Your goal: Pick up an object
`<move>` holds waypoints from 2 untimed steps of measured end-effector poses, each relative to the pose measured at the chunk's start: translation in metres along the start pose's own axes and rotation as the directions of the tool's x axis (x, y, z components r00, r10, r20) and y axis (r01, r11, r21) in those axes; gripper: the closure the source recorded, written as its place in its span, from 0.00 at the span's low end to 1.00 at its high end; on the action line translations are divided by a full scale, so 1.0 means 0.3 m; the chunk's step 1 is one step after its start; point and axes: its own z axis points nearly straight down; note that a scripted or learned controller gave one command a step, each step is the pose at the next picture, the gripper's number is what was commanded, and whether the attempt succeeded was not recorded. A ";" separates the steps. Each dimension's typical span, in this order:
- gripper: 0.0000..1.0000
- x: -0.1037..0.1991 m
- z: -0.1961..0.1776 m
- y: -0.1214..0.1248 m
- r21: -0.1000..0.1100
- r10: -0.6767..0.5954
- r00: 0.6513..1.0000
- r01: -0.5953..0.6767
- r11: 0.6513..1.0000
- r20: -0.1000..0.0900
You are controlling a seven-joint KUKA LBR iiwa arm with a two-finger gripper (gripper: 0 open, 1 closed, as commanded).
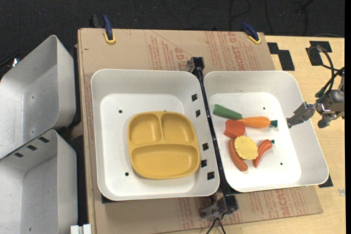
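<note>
Left bin [104,118]: holds a yellow divided plate [163,145].
Right bin [285,87]: toy food untouched, with carrot [255,122], hot dog [237,157], chilli [263,149].
Gripper [300,114]: at the right rim, fingers spread, nothing between them.
Progress: pick not yet begun.

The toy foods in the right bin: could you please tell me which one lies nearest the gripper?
The orange carrot. Its green-tipped end points toward the gripper at the bin's right wall, while the other toy foods lie farther left.
</note>
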 end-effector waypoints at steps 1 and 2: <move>0.00 0.002 -0.017 0.007 -0.010 -0.004 1.000 0.004 1.000 0.003; 0.00 0.014 0.129 0.015 -0.006 -0.002 1.000 0.002 1.000 0.001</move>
